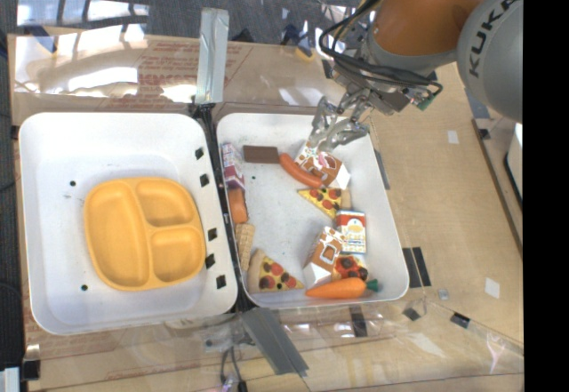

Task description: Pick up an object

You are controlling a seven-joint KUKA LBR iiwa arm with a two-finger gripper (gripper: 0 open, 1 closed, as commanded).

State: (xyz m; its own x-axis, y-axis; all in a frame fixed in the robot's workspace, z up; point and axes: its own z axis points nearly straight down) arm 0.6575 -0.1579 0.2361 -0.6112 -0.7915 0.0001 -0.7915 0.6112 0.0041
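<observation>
Left bin: holding a yellow divided tray.
Right bin: carrying toy food, with a carrot at the near edge.
Small carton: lying at the far right, beside a red sausage.
My pincer: I am hovering right over that carton, fingers parted, gripping nothing.

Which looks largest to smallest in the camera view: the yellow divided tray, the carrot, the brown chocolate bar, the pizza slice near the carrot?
1. yellow divided tray, by far the largest.
2. carrot and pizza slice: these look about alike, so I do not rank them.
3. brown chocolate bar, the smallest.
</observation>
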